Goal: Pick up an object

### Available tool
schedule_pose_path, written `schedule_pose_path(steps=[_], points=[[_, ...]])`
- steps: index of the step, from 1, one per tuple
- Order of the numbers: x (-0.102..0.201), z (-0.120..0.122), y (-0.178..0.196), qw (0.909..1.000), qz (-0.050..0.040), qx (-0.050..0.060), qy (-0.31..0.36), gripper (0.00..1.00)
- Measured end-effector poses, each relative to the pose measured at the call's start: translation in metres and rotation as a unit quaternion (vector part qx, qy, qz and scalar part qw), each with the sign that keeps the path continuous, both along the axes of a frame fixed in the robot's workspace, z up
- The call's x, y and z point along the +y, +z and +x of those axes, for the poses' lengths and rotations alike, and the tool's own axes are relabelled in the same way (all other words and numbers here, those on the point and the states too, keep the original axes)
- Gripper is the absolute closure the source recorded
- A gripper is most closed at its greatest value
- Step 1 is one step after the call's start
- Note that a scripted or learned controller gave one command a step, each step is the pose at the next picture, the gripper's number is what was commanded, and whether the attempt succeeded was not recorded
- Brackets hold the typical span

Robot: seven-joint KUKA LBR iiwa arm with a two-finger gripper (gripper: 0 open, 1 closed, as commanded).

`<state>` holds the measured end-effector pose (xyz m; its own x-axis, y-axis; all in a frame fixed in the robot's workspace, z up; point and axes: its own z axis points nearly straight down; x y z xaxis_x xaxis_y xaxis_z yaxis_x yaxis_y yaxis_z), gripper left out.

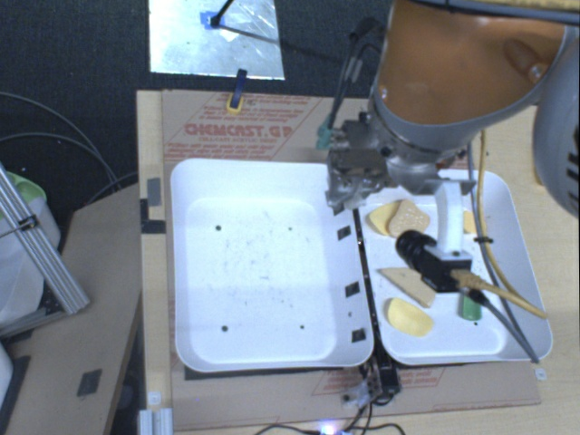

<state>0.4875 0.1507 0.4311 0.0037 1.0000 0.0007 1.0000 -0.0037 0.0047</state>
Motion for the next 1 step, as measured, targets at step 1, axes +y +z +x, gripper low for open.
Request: schedule_pose_path(steps=[1], points=[[0.0030, 0.0002, 0.0107, 1.0000, 0.0008, -0.001, 0.004, 1.00]])
